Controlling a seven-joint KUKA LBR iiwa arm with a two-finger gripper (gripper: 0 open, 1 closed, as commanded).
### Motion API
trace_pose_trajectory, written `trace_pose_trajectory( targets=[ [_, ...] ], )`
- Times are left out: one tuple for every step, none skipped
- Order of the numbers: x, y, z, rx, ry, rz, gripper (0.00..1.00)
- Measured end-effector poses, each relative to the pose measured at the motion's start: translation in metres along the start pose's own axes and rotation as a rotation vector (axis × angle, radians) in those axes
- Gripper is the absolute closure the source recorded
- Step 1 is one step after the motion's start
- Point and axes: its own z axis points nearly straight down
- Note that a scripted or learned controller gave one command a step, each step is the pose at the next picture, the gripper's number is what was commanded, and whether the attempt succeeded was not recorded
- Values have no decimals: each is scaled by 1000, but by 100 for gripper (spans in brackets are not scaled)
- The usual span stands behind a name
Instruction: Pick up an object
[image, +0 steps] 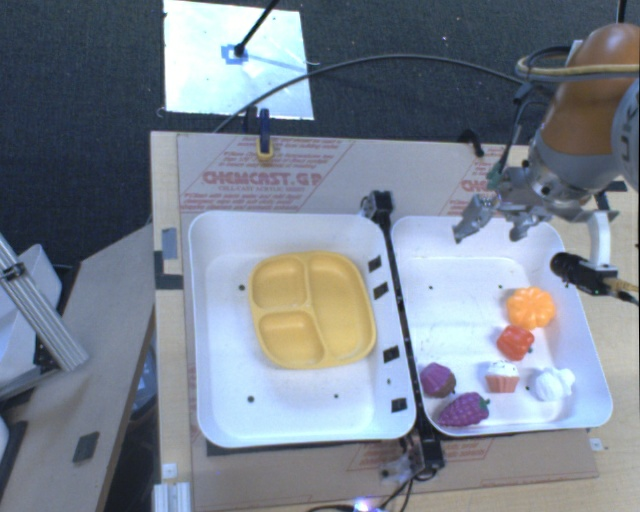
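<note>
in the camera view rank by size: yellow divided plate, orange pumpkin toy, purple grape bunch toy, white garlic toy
1. yellow plastic divided plate
2. orange pumpkin toy and purple grape bunch toy, too alike to rank
3. white garlic toy, slightly smaller

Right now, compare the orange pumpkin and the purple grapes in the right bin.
The pumpkin is orange, round and ribbed; the grapes are purple, bumpy and elongated. The pumpkin sits near the bin's right wall, the grapes at its front edge. Both are small toy foods lying untouched in the right bin.
</note>
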Motion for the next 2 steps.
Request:
trace_pose_trajectory(
  targets=[
    [0,2,-7,-12,-1,-2,0],
    [-4,0,54,-8,-1,0,0]
  ],
)
